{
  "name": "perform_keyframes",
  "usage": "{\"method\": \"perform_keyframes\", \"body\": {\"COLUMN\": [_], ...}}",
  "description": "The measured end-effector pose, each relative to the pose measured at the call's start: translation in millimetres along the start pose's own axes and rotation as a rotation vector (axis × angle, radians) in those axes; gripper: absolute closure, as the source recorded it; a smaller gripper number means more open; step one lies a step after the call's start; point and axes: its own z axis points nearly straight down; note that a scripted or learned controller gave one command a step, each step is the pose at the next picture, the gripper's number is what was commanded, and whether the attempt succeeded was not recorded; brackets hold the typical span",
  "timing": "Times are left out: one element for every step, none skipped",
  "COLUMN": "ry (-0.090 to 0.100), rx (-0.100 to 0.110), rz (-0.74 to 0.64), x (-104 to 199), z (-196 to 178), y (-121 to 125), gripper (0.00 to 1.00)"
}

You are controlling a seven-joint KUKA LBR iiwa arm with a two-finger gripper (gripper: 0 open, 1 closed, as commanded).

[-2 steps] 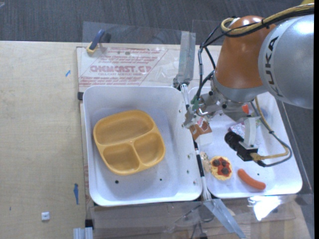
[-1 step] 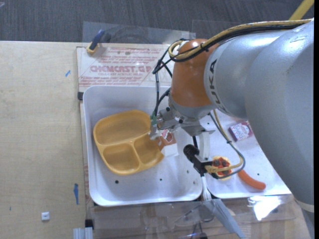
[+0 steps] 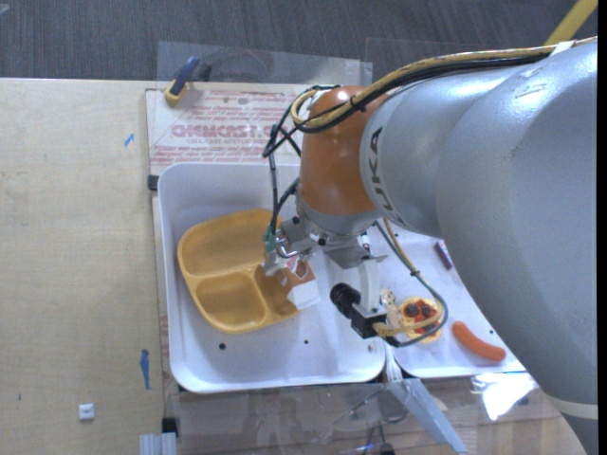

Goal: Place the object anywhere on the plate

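One small brown-and-white piece (image 3: 302, 279) sits right under the tool (image 3: 282, 258), and we take it to be the object of the task, though it is too small and too crowded by the wrist for us to name it. It lies at the right rim of the yellow plate (image 3: 213, 254), beside the lower of the plate's two compartments. We cannot tell whether it rests on the rim or hangs just clear of it.

We judge it to be light and fairly stiff, like a toy food piece, probably smooth enough to slip. Gripping it across its narrow sides, near the middle, would suit it best. It should not need much squeeze.

We cannot tell whether the tool is wide, narrow or gripping the piece, because wrist and cables cover that spot. A black fitting (image 3: 349, 305) juts out below the wrist.

The plate lies in the left bin (image 3: 190, 354), towards its left side. In the right bin (image 3: 455, 366) we see a toy pizza slice (image 3: 418, 312) and a reddish sausage (image 3: 477, 343), well apart from the plate. Above all this the grey arm (image 3: 474, 159) with its orange band (image 3: 327, 154) reaches in, and the pale wooden bench (image 3: 66, 254) stretches away to the left.
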Motion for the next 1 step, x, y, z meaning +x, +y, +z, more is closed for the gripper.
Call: {"method": "perform_keyframes", "body": {"ry": [0.000], "rx": [-0.001], "rz": [0.001], "x": [-0.5], "z": [-0.3], "y": [0.1], "gripper": [0.00]}}
